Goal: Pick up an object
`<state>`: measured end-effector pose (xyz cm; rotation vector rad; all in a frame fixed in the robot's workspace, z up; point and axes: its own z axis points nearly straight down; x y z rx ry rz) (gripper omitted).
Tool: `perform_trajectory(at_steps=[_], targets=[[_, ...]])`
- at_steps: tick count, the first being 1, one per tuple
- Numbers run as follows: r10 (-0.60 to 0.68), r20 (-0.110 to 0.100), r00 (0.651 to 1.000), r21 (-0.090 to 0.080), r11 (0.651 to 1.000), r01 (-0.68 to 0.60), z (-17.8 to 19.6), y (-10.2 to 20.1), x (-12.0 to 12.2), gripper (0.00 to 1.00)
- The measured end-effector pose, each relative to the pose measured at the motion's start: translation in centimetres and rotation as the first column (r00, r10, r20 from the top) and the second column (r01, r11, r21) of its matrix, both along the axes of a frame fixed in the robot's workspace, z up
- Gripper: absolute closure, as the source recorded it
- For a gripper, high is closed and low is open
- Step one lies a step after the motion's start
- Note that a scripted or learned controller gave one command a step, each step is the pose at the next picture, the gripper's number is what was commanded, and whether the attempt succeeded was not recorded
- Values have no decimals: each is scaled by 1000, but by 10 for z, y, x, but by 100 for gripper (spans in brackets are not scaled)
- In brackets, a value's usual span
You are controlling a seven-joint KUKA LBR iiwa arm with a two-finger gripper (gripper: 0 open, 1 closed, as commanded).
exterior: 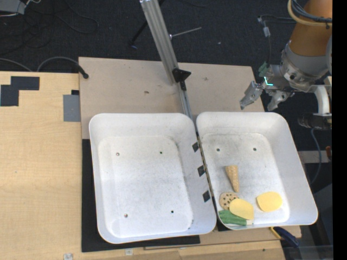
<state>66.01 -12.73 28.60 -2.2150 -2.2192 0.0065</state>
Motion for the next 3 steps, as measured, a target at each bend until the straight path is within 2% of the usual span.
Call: perform_trajectory(at_steps=[1, 2, 3], targets=[[2, 4, 1000, -1, 1000, -2, 3, 0, 1, 0], [4, 0, 1000, -1, 1000, -4, -48, 5, 10, 0], [0, -1, 1000, 0, 1000, 0, -98, 9, 0, 0]])
